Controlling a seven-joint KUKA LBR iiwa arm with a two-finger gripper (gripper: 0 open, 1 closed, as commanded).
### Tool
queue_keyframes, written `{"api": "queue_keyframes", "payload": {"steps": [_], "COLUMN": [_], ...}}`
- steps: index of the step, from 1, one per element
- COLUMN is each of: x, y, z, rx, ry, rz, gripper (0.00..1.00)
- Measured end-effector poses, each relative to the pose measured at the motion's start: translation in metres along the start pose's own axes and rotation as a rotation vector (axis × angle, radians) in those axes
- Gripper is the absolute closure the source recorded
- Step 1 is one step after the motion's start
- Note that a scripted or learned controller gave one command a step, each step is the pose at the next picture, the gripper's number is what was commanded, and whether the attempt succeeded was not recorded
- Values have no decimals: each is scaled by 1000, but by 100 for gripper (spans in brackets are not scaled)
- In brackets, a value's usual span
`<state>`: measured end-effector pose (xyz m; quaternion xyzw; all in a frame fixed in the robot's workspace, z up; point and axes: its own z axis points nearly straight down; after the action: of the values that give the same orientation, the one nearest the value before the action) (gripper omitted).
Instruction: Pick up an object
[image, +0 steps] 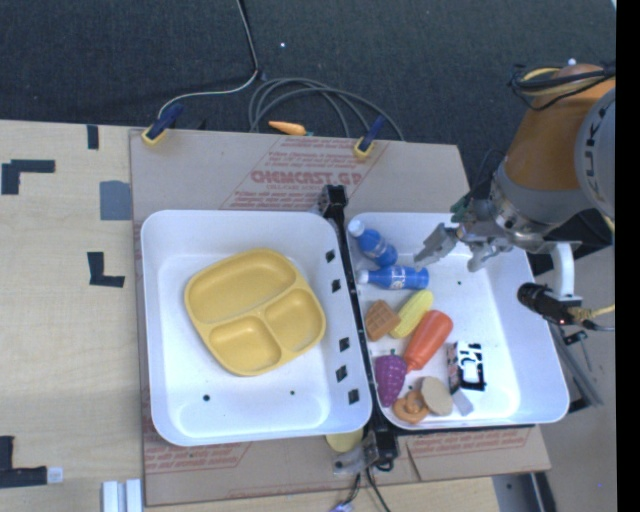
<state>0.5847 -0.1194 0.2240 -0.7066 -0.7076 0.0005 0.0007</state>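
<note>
The right bin (520, 330) holds several toy items: a blue bottle (393, 277), a small blue piece (372, 243), a yellow corn cob (413, 312), an orange carrot (427, 338), a brown waffle (381, 320), a purple piece (389, 378), a pretzel and round slice (425, 399), and a black-and-white block (468, 365). My gripper (459, 250) hangs over the bin's upper part, just right of the blue bottle. Its two fingers are spread apart with nothing between them.
The left bin (165, 330) carries a yellow divided plate (254, 310). A black divider with clips (345, 300) runs between the bins. Cables (300, 100) loop at the back of the cardboard base. The arm's orange band (550, 130) rises at the right.
</note>
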Motion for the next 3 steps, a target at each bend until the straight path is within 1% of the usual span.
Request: {"api": "queue_keyframes", "payload": {"steps": [1,2,3], "x": [-14,-14,-15], "y": [13,-18,-16], "z": [81,140,127], "rx": [5,-6,-9], "ry": [-1,-3,-5], "rz": [1,1,1], "gripper": [0,0,100]}}
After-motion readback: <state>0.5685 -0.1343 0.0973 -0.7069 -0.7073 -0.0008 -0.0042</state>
